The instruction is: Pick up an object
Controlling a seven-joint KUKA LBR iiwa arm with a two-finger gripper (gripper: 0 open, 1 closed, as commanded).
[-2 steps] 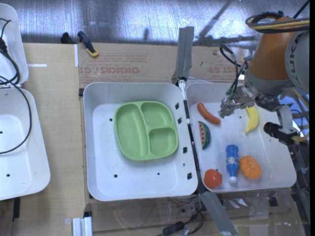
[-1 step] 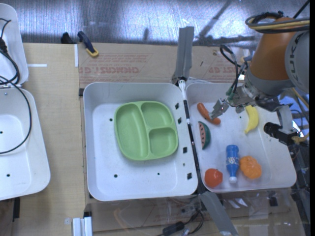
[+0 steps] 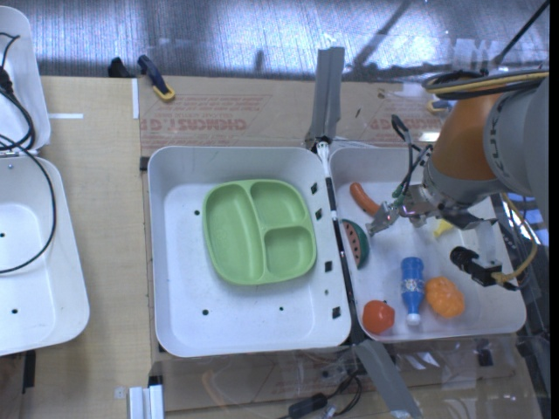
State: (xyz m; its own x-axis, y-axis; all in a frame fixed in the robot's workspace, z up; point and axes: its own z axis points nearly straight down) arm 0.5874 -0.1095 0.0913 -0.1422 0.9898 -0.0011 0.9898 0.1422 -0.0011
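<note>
My gripper hangs low over the right bin, in its upper left part. It sits between an orange sausage just up and left of it and a watermelon slice lying against the bin's left wall. Nothing shows in its grasp. Lower in the same bin lie a blue bottle, a red tomato and an orange fruit. A yellow piece peeks out from under the wrist.
The left bin holds a green divided plate. A grey divider post rises between the bins at the back. The arm's orange band covers the right bin's far right corner.
</note>
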